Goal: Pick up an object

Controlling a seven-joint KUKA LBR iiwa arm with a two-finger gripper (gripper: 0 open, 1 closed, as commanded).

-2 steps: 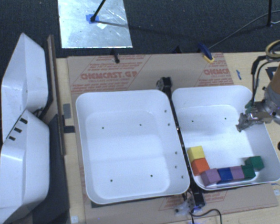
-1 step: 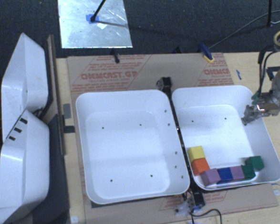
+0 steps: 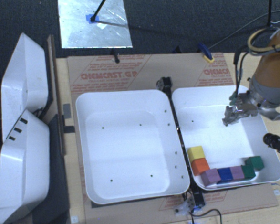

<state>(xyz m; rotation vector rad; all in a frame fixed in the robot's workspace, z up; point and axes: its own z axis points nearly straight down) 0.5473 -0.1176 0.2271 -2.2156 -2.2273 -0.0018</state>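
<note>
1. Nearest the camera, along the front wall of the right bin [image 3: 273,174], a cluster of small blocks sits in an L-shaped row.
2. From the left, a yellow block [image 3: 196,152] stands just behind an orange block [image 3: 199,165], the two touching.
3. Next comes a purple block [image 3: 210,176] at the corner, then a blue block [image 3: 225,174], then a second purple block [image 3: 237,172], all pressed side by side along the front wall.
4. Two green blocks close the row: a dark green block [image 3: 249,172] beside the second purple one, and a lighter green block [image 3: 255,163] just behind it, towards the bin's right wall.
5. Behind the blocks, the floor of the right bin is bare white.
6. Beside it, the left bin [image 3: 84,137] shows a white floor with a few small dark dots.
7. Both bins rest on a brown board [image 3: 127,71] with red lettering.
8. Reaching in from the right, the arm [image 3: 271,76] bends over the right bin's far right part, its orange band above the wrist.
9. Its gripper [image 3: 229,118] hangs above the bin's bare floor, well apart from the blocks, pointing left and down.
10. Whether its fingers are spread or pressed together cannot be told; nothing is seen between them.
</note>
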